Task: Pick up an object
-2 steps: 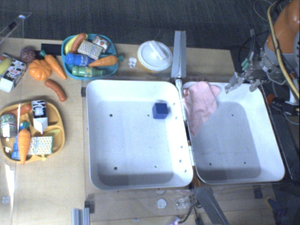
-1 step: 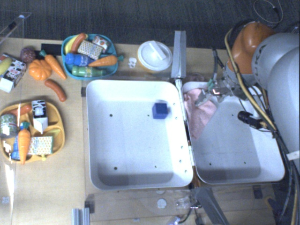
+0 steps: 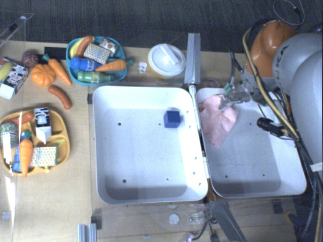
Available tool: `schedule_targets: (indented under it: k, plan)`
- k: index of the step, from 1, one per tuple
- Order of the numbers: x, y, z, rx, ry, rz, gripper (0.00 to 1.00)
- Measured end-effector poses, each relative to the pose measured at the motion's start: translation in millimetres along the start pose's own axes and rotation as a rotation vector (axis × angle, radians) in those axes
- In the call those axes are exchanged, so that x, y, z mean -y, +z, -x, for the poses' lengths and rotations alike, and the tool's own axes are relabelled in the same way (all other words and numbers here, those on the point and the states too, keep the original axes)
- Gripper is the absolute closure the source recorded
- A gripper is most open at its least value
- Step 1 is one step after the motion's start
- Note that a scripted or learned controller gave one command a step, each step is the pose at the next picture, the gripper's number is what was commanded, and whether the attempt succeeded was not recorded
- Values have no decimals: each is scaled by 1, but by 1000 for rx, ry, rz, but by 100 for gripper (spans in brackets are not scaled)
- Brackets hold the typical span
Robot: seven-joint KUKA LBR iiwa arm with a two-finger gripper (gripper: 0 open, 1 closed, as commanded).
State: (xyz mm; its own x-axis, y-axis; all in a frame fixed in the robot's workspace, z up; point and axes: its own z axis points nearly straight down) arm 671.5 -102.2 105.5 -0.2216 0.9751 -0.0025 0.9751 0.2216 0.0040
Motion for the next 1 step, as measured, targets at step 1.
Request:
schedule_targets:
  k: [1]
  plan:
    - [-10, -78, -49, -2, -230, -1, 100]
